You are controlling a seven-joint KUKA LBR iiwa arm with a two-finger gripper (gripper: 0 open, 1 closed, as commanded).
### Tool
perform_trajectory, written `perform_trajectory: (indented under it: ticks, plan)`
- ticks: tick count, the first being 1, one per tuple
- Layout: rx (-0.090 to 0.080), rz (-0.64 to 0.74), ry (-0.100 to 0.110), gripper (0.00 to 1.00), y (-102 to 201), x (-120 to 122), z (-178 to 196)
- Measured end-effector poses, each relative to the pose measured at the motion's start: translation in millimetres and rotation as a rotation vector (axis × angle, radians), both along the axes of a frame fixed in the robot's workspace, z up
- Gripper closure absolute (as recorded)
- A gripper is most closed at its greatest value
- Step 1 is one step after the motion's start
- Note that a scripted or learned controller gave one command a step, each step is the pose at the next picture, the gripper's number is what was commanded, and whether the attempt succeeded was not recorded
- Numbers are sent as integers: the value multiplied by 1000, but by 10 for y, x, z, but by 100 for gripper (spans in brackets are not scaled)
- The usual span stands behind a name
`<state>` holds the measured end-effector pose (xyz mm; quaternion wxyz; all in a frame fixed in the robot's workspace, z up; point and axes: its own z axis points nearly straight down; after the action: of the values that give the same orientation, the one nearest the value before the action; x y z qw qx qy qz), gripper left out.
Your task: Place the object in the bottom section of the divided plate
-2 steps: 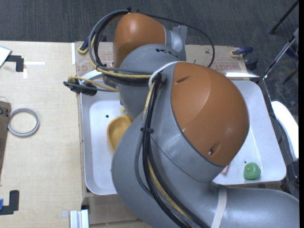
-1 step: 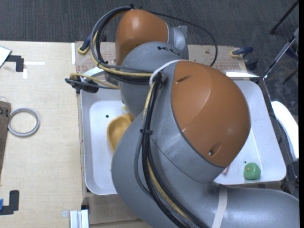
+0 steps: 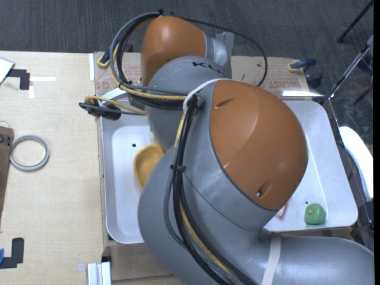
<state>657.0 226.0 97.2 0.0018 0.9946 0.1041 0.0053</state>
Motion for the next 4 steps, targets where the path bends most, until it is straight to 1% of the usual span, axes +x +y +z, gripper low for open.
perform_trajectory:
  ticks: [1, 2, 3, 4]
  plan:
    - [0, -11, -4, 100, 1, -147, 7]
    - [-1, -17, -6, 100, -32, -135, 105]
    - [-1, 74, 12, 100, 20, -39, -50]
    - [2, -8, 11, 100, 11, -49, -45]
